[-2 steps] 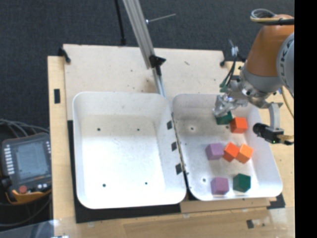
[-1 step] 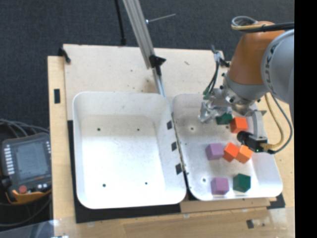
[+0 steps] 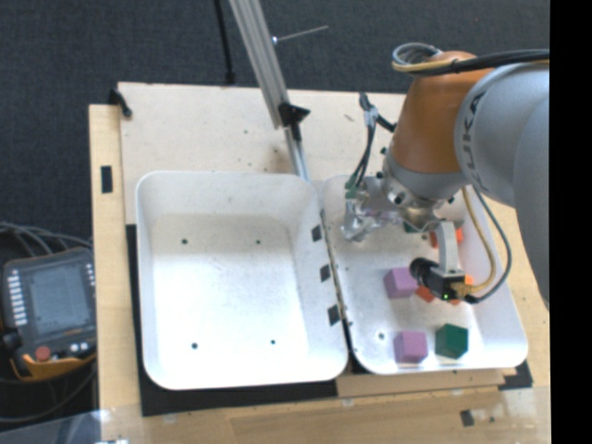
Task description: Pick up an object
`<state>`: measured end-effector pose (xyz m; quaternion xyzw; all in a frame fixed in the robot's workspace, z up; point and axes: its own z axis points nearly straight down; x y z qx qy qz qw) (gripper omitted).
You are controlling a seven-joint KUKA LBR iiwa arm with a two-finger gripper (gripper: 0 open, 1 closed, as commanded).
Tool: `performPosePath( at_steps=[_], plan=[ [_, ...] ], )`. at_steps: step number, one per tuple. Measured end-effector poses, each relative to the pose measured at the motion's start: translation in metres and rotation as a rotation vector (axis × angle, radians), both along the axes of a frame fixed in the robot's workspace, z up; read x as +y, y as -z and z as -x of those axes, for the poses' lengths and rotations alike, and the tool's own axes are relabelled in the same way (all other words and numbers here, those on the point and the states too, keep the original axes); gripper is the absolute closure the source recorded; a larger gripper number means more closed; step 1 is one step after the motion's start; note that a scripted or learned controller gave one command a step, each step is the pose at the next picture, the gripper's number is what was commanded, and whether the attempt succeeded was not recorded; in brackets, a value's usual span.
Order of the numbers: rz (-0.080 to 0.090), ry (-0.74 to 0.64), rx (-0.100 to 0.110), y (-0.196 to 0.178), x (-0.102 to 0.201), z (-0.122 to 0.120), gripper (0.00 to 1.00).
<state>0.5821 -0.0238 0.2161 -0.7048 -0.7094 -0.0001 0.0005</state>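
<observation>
Dark grey carpet fills the top and left of the frame, and on it stands a pale wooden bench (image 3: 199, 128) carrying two shallow white bins side by side. At the far left edge, off the bench, sits a handheld control pad (image 3: 51, 308) with a grey screen and cables curling above it. A slanted metal rail (image 3: 264, 63) runs from the top centre down toward the gap between the bins.

Filling the centre-left of the frame is the left bin (image 3: 166, 202), whose floor is bare apart from a few small dark dots. Lower right of centre, the right bin (image 3: 499, 326) holds the blocks. One purple block (image 3: 400, 282) lies near the middle of that bin, and a second purple block (image 3: 410, 346) lies lower down near the bin's bottom rim. Just to the right of the second purple block sits a green block (image 3: 451, 340). A small orange-red piece (image 3: 425, 293) shows just right of the upper purple block, partly hidden by a black part of the arm.

From the upper right, the grey arm (image 3: 504, 128) with its orange band reaches over the right bin. Its gripper (image 3: 356, 222) hangs over the upper left part of that bin, well apart from the blocks. Whether the jaws are open or closed cannot be told, and nothing is seen between them.
</observation>
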Motion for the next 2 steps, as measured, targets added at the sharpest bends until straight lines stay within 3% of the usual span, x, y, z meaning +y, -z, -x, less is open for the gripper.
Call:
performPosePath(
  at_steps=[2],
  plan=[
    [-0.001,-0.002,-0.002,0.004,0.103,0.009,1.0]
  ],
)
